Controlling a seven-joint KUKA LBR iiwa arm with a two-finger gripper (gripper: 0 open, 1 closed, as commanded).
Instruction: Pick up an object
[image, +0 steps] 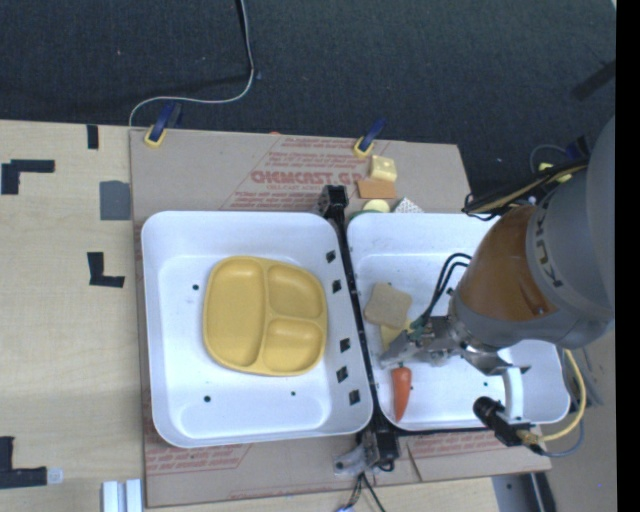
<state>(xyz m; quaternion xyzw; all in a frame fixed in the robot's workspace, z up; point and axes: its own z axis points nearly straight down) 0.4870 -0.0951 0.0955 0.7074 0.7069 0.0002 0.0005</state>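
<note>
Camera view has the gripper (403, 345) low in the right bin (455, 235), its state impossible to tell, between the tan block (388, 303) and carrot (401, 392), so the reach is underway; closing squarely comes next.

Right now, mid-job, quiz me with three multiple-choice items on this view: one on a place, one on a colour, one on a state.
1. Where does the yellow divided plate lie?
A. in the left bin
B. in the right bin
C. on the cardboard behind the bins

2. What colour is the carrot?
A. green
B. orange
C. blue

3. How does the tan block stand to the tool?
A. lifted clear of the bin
B. lying in the bin beside the tool
C. resting on the yellow plate

Answers: 1 A, the plate sits in the left bin. 2 B, it is plainly orange. 3 B, the block lies on the right bin's floor next to the tool.
</note>
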